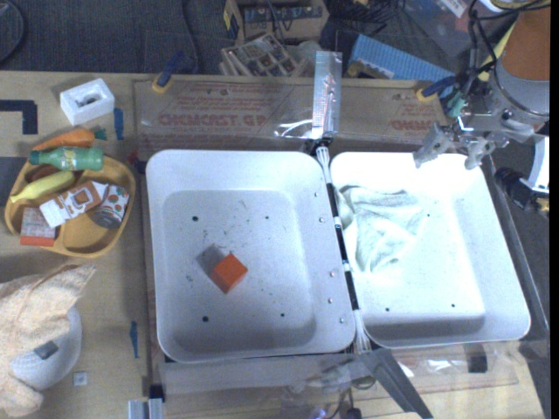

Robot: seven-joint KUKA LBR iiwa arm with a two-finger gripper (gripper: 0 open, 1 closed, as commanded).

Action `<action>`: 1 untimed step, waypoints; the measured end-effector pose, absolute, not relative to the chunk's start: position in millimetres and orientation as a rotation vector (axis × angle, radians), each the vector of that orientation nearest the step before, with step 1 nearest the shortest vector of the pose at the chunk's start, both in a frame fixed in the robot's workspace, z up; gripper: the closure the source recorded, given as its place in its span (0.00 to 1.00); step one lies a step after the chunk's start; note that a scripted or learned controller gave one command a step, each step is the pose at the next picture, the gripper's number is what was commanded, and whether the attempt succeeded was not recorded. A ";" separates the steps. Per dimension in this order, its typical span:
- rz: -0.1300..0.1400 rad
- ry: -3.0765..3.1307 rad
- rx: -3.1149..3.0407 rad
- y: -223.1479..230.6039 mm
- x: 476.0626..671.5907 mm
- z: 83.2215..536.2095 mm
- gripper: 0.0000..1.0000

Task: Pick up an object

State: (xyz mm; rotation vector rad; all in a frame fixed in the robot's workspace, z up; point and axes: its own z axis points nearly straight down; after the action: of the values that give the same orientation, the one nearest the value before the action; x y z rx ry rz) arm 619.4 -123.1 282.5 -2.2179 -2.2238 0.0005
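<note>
A: Status of the pick?

B: By my reading, not started. The orange block lies on the floor of the left bin, well to the left of the tool and nearer the camera. Nothing sits between the tool's fingers, which stand apart, released. The tool hangs over the far rim of the right bin.

A: What is left to do?

B: Everything: travel to an object, descend, close, lift.

A: Other items, from the left?

B: Farthest left of the tool, on the counter, a yellow bowl holds a green bottle and small cartons. A white box lies beyond it. A pale cloth bundle sits at the near left corner. Close to the tool, below and to its left, a crumpled white cloth lies in the right bin.

A: Obstructions?

B: The shared wall between the two bins lies across a path to the block; the tool probably must stay raised while crossing. The cloth is the nearer candidate, but it is limp and pale against the bin, so a grip on it may slip.
</note>
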 end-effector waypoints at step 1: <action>0.001 -2.219 -2.222 -123.6 638.9 175.8 0.00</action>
State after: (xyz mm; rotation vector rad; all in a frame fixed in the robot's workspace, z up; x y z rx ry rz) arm 638.9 -123.6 175.8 -2.2224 -2.2194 0.0012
